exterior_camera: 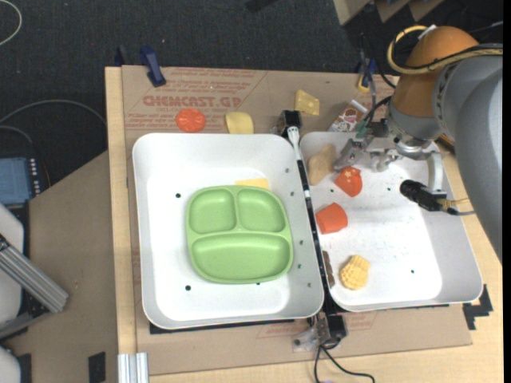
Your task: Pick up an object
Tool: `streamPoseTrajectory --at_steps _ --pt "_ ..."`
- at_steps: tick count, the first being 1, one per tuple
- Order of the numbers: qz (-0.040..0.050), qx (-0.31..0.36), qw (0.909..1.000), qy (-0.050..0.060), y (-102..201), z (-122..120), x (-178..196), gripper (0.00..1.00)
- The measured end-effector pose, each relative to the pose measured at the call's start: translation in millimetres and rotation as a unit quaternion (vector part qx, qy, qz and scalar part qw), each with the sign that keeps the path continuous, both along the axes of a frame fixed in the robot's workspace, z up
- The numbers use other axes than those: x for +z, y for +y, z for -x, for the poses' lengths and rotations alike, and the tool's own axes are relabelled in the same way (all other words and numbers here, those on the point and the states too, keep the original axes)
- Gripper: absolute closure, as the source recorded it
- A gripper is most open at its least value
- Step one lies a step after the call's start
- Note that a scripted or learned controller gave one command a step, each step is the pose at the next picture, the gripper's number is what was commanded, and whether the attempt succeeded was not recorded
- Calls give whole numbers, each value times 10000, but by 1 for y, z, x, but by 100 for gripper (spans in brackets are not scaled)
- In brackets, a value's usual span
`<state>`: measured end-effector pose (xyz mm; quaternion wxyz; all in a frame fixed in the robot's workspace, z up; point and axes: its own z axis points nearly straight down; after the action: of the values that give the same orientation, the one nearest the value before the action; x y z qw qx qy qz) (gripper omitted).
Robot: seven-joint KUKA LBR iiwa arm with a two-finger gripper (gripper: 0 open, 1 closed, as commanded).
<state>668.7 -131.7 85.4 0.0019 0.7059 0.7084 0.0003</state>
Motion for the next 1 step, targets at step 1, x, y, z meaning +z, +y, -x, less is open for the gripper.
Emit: streamPoseTrajectory --at_steps 1 --pt "-21 -31 10000 51 15 83 -1 0"
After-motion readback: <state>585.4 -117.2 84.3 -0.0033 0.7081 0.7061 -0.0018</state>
